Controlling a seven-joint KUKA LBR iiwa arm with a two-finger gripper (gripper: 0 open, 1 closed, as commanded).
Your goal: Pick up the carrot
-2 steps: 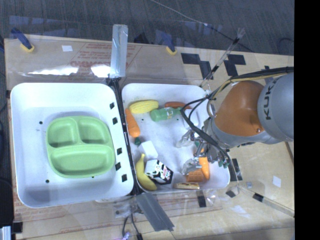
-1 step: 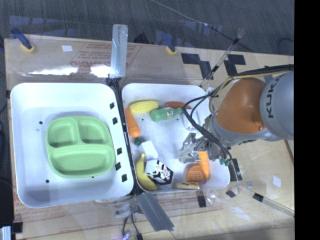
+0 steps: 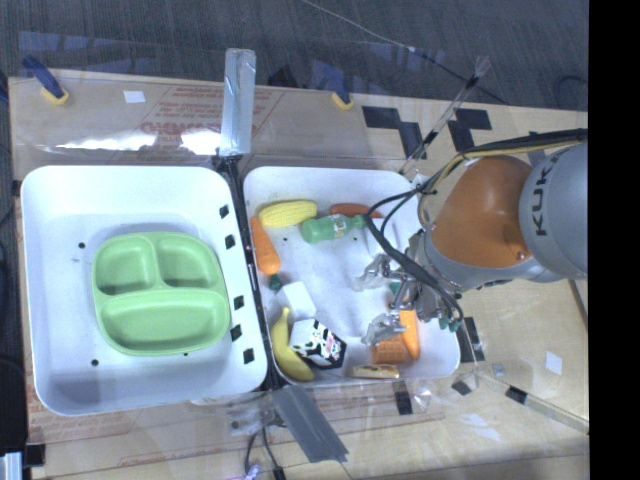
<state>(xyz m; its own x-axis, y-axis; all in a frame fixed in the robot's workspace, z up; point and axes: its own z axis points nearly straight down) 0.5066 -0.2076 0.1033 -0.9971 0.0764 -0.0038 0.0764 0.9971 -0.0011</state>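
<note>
Carrot (image 3: 265,250) lies at 9 o'clock from pincer (image 3: 385,298), well apart, long axis 12-to-6; pincer opening: cannot tell.

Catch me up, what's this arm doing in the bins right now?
The KUKA arm reaches in from the right over the right bin, its pincer low near an orange block at the bin's near right corner. The carrot lies untouched along that bin's left wall, below the corn and above the banana. The left bin holds a green divided plate.
</note>
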